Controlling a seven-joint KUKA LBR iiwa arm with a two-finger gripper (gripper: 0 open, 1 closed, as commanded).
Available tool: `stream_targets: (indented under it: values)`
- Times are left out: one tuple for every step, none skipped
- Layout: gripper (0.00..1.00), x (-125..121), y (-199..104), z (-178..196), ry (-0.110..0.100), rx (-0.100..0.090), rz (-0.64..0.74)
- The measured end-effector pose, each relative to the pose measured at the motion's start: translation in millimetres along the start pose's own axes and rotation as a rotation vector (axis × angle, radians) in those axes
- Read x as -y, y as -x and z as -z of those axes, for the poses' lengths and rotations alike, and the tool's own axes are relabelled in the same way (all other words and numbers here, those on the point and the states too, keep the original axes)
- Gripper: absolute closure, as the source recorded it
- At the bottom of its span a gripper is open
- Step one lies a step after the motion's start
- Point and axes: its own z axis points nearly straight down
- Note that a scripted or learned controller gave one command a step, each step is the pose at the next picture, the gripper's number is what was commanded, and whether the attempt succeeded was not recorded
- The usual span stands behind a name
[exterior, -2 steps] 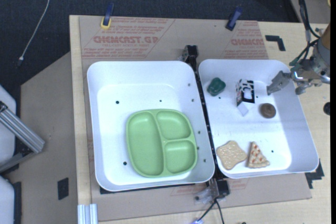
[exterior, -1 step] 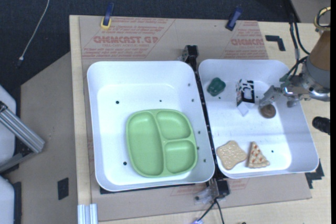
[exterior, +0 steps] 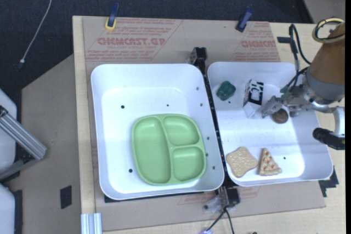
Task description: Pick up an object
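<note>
Reaching in from the right, the arm sets its jaws low in the right bin, over a small brown object lying just beneath and touching them; whether the jaws are open or closed I cannot tell, so no grip can be claimed; the brown object is the nearest candidate, roundish, with no clear long axis; the black-and-white box lies just to the left, the green piece farther left, the cracker and pizza slice well apart toward the near rim.

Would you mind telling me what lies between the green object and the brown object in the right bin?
In the camera view, a black-and-white object lies between the green object and the brown object.
</note>
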Motion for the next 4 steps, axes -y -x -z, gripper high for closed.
stream_targets:
  values:
    - [0.00, 0.4, -0.4, -23.6, -0.001, -0.001, 0.000]
    - [1.00, -0.7, -0.2, -11.5, 0.003, 0.000, 0.000]
    - [1.00, -0.2, -3.2, 31.6, 0.007, 0.002, 0.001]
    - [1.00, -3.5, -8.7, 93.8, 0.008, 0.002, 0.002]
